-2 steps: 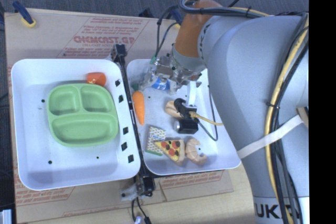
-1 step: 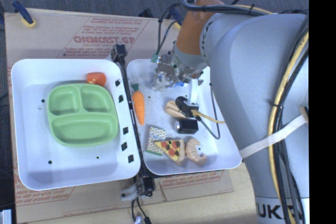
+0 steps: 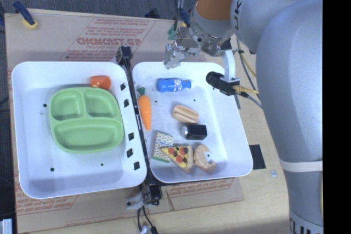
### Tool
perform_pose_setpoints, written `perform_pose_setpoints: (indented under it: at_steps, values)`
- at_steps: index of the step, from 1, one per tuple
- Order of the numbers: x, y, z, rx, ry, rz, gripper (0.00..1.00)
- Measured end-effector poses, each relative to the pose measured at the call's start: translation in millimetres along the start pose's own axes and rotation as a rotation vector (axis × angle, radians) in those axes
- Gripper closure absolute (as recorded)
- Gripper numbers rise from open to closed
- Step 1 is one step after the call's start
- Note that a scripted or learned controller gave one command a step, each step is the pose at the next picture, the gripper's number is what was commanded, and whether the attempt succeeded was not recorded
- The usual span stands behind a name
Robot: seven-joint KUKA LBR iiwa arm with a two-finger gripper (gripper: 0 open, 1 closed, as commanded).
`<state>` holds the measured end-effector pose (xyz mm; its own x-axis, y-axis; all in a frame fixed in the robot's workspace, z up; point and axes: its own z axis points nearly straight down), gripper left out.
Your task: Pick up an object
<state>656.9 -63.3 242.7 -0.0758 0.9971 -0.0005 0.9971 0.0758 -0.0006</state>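
I see the arm (image 3: 274,63) taking up the right of my view, grey with its orange band up top, bent over the far edge of the right bin (image 3: 230,134). That bin is my landmark. To its left, touching along a black clipped seam, sits the left bin (image 3: 27,118), and in it a green divided plate (image 3: 86,119) fills most of the floor. A small orange-red tomato (image 3: 100,83) lies at the plate's far rim.

The gripper (image 3: 174,55) hangs over the right bin's far-left corner, just above the rim — its fingers point down with nothing between them, and I cannot tell from this angle whether they are apart or together.

Inside the right bin, largest first: a carrot (image 3: 145,111) lies along the left wall, tip toward the near side. A blue bottle (image 3: 173,85) lies on its side near the far wall, closest of all to the gripper and just below it in my view. A pizza slice (image 3: 179,156) rests near the front wall, with a patterned wedge (image 3: 161,147) touching its left side. A bread roll (image 3: 185,114) lies in the bin's middle. A croissant (image 3: 204,158) sits just right of the pizza slice — a small black block (image 3: 195,131) lies between roll and croissant.
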Motion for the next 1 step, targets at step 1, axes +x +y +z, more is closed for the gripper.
perform_pose_setpoints:
  at_steps: [1]
  values:
    - [0.1, -0.2, 0.5, 0.001, 0.0, 0.0, 0.0]
